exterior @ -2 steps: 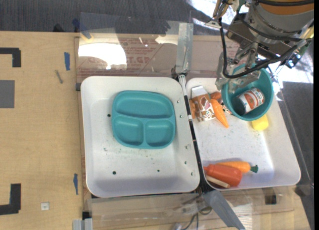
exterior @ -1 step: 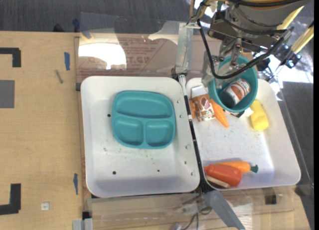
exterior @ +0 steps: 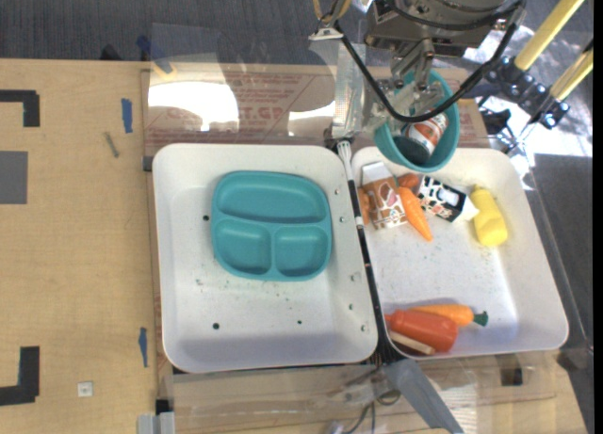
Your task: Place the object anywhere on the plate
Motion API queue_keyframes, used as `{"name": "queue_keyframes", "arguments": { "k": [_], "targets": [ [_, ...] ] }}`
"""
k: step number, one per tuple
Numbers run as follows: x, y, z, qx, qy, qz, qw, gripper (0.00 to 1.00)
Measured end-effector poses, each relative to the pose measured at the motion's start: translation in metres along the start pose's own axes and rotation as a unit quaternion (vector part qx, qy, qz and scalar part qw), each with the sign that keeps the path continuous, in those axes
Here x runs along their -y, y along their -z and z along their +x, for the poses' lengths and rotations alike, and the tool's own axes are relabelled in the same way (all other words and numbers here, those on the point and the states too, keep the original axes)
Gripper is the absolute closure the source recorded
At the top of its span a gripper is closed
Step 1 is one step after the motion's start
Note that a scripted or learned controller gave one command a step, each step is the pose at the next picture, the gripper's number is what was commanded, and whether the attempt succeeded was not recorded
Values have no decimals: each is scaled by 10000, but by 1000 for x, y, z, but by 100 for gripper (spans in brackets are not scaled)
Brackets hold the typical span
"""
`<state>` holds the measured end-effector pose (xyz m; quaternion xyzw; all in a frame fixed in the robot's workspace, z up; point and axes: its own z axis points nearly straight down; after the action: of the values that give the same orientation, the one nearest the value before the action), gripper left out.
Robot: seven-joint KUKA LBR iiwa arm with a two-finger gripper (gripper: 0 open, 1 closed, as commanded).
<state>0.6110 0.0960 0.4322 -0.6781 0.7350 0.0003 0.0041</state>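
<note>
The teal divided plate (exterior: 273,225) lies in the left bin (exterior: 188,310), with three compartments facing up. My gripper (exterior: 421,103) hangs over the back edge of the right bin (exterior: 528,300). Its fingers are closed on the rim of a teal bowl (exterior: 396,148), which hangs tilted from them with its opening towards the camera. A red and white item (exterior: 430,136) shows within the bowl's opening. The bowl is to the right of the plate, beyond the wall between the bins.
The right bin holds a small carton (exterior: 381,204), a carrot (exterior: 415,215), a black and white piece (exterior: 441,199), a yellow piece (exterior: 488,217), and at the front an orange-red piece (exterior: 422,329) beside a second carrot (exterior: 454,313). Cables hang around the wrist.
</note>
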Motion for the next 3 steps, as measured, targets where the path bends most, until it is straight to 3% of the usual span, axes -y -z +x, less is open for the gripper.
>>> {"name": "queue_keyframes", "arguments": {
  "k": [1,2,3],
  "targets": [
    [-3,-11,-1,-11,659,-25,9978,100],
    [-16,13,-27,0,1367,4,9906,100],
    [-41,-73,39,-7,2577,-46,9662,100]
  ]
}}
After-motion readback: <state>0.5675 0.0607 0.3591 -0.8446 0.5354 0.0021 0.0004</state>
